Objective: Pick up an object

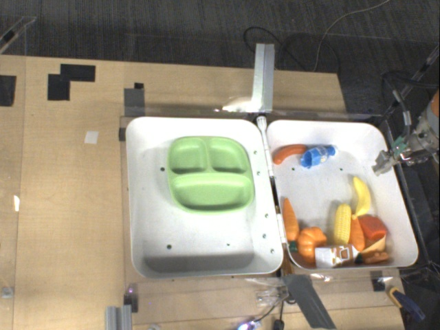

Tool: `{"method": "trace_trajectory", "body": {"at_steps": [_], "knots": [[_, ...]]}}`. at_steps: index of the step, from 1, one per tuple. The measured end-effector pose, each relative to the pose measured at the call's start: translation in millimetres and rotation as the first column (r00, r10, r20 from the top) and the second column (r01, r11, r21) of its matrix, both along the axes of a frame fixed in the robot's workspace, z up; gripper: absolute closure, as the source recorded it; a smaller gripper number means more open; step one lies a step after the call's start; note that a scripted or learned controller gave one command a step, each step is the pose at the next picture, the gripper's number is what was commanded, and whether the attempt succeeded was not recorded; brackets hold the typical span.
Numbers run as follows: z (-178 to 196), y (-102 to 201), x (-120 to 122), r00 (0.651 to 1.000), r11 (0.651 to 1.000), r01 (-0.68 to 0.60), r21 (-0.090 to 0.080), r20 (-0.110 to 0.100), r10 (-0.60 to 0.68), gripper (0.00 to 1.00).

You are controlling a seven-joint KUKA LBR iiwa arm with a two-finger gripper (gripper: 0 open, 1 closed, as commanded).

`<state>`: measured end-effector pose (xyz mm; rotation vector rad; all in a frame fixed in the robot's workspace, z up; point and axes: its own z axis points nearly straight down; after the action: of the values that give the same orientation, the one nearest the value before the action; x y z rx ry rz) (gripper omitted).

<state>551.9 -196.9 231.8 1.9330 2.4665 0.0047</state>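
Claw [393, 155] hangs over right bin's [385, 133] rim; its grip state unreadable.

White bins [148, 253]. Far bin: pale green divided plate [209, 172]. Bin nearest the grey gripper [393, 154]: blue bottle [316, 155], orange-red sausage [288, 152], yellow banana [361, 195], yellow corn [342, 224], orange carrot [290, 220], orange pumpkin [311, 239], red block [372, 229], brown-and-white carton [335, 256]. Bench [62, 205] light tan wood.
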Motion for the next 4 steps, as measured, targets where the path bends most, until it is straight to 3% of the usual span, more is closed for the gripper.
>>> {"method": "trace_trajectory", "body": {"at_steps": [1,2,3,4], "knots": [[-35.5,60.1,24.9,0.995,0.995,0.096,0.003,-0.004,-0.096,1.00],[-35.3,59.9,25.0,0.995,0.995,0.096,0.003,-0.004,-0.096,0.00],[-124.7,109.7,74.5,0.995,0.995,-0.096,0.002,-0.004,0.096,0.00],[-138.1,91.3,107.7,0.993,0.995,-0.100,0.010,-0.060,0.101,0.00]]}}
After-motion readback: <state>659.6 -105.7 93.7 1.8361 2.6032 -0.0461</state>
